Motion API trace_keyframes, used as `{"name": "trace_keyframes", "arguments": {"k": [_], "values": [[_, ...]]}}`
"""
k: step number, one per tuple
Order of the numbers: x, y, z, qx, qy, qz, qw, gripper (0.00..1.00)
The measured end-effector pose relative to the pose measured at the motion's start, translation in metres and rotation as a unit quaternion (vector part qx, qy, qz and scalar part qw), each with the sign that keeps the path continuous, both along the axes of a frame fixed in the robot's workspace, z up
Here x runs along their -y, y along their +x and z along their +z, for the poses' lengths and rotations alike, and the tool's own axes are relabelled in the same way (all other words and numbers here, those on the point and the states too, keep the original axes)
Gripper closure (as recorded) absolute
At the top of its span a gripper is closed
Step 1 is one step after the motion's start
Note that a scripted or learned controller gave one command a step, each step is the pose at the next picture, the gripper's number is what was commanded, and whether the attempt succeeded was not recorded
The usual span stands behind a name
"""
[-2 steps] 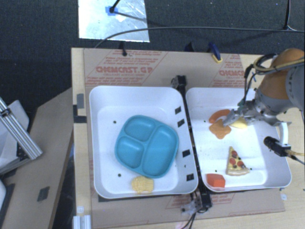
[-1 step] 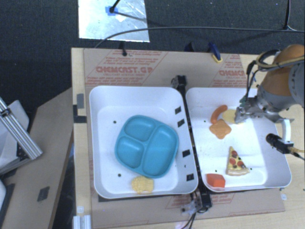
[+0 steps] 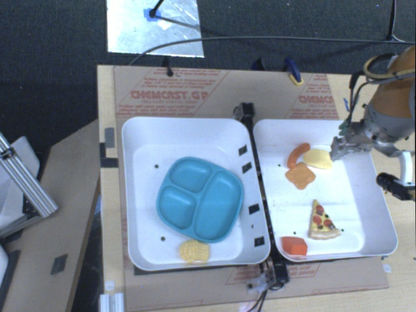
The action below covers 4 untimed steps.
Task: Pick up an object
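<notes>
near edge: red block [image 3: 294, 246] and pizza slice [image 3: 322, 221] in right bin [image 3: 383, 229]; blue plate [image 3: 200, 198] in left bin [image 3: 140, 174]. farther back: gripper [image 3: 339, 147] touching yellow piece [image 3: 318, 158]; whether it is spread or pressed together cannot be told.

Lighting over my counter [image 3: 214, 90] is pretty even and bright, coming from overhead, so both white bins [image 3: 188, 132] look clean with only soft, faint shadows under the stuff in them. The foil sheet [image 3: 154, 18] up top throws some glare, and the dark floor around it stays murky. Overall it's a bit grainy and soft, and my end effector [image 3: 339, 147] looks slightly smeared.
</notes>
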<state>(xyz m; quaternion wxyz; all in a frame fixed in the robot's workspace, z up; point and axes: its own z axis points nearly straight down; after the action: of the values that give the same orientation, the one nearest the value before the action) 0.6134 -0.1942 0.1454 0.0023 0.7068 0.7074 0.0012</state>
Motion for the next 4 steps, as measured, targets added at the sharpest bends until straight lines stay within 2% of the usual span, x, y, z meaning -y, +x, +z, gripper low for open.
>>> {"name": "trace_keyframes", "arguments": {"k": [1, 2, 4], "values": [[0.003, 0.0, 0.044, 0.001, -0.0002, 0.001, 1.0, 1.0], [0.003, 0.002, 0.067, 0.0, 0.0, 0.002, 1.0, 1.0], [-0.103, -0.041, 0.084, -0.002, 0.0014, 0.004, 1.0, 1.0]]}}
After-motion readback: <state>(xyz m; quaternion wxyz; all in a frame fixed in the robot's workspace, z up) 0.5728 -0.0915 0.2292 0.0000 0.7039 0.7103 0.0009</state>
